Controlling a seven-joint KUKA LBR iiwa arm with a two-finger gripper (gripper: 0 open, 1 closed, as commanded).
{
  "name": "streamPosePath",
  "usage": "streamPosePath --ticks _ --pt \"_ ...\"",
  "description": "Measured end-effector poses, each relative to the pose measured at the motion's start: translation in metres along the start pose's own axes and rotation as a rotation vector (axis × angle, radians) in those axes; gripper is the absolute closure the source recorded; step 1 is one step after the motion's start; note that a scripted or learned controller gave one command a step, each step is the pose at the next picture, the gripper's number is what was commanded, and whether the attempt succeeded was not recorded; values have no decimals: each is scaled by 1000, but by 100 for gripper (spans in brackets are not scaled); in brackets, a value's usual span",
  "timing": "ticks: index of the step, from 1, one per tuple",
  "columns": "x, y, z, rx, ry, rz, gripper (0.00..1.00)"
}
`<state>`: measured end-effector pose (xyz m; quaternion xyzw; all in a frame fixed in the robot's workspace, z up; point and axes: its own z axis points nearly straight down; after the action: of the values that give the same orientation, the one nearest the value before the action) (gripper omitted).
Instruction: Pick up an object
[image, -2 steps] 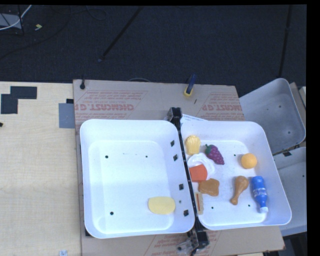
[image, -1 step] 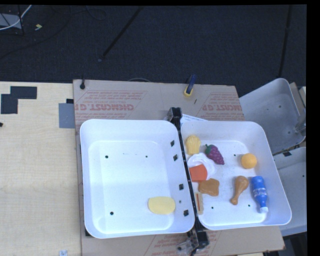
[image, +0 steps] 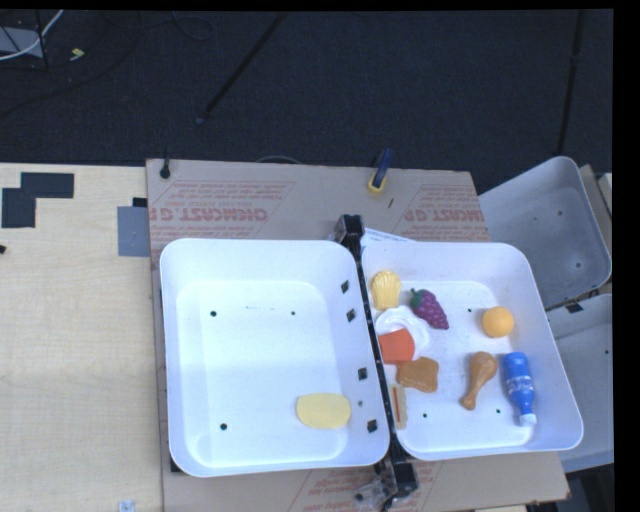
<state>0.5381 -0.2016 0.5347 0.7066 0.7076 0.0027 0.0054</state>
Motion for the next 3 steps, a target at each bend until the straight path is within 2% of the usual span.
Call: streamPosePath --ticks 1,2,3 --pt "-8 -63 107 24 8 6 100" --pt "-7 -62 -11 1 -1 1 100" --pt "-11 -63 85 22 7 2 100"
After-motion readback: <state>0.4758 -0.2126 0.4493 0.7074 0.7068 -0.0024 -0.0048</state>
